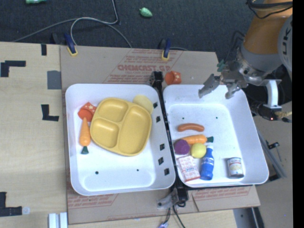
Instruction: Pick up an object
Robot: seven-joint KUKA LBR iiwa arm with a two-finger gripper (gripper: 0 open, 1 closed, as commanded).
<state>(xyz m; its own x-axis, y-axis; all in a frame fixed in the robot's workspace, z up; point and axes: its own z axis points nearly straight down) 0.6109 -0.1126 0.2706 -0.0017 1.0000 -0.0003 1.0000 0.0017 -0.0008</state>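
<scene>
My gripper (220,90) hangs open over the far edge of the right bin (247,127), its two fingers (207,88) spread apart with nothing between them. Below it in that bin lie a sausage (190,127), a toy carrot (196,139), a purple ball (181,147), a yellow lemon (198,150), a blue bottle (207,164), a small red-and-white packet (188,168) and a tin can (234,167). All of these sit nearer the front than the gripper.
The left bin (114,175) holds a yellow divided plate (121,126), a pale round object (142,102), an orange carrot (84,133) and a red strawberry-like toy (87,110). A small orange-red object (173,77) rests on the cardboard behind the bins. Clamps (166,51) hold the board.
</scene>
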